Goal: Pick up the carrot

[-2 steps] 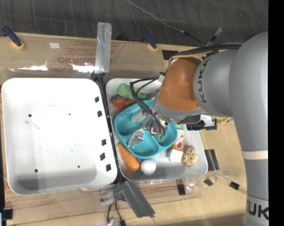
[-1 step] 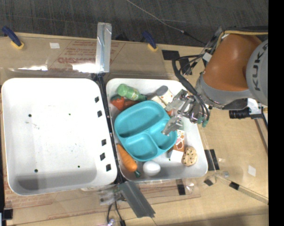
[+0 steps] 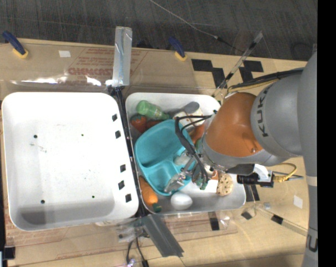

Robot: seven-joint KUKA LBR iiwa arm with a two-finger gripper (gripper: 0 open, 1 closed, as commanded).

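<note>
**Q:** Camera view, pick-up of the carrot. Status?

**A:** Not done, by my reading. The carrot (image 3: 148, 195) lies on the floor of the right bin (image 3: 232, 203), at about 7 o'clock within that bin, pressed between the bin's left wall and the lower edge of the teal container (image 3: 157, 149). My tool (image 3: 191, 177) sits down in the same bin, near its middle, just right of the teal container's lower rim and well short of the carrot. Nothing orange sits between the tips. Whether the tool is spread wide or pinched narrow I cannot tell; cables and the wrist clutter that spot.

**Q:** What remains?

**A:** Judgement only: the whole grasp and the lift. The tool would need to travel toward 8 o'clock from where it is, and the teal container stands partly in that path.

**Q:** Contents, bin by bin.

**A:** Left bin (image 3: 12, 149): I see nothing resting in it, bare white floor with a few dark specks. Right bin: crowded.
- teal container, centre-left, tilted
- green object (image 3: 149, 110) at 11 o'clock
- reddish item (image 3: 139, 122) just below it, partly hidden by the teal container
- white egg-shaped object (image 3: 182, 200) at 6 o'clock, just beside the carrot
- speckled biscuit-like piece (image 3: 225, 184) at 5 o'clock

Both bins rest on the bench (image 3: 268, 243).
</note>
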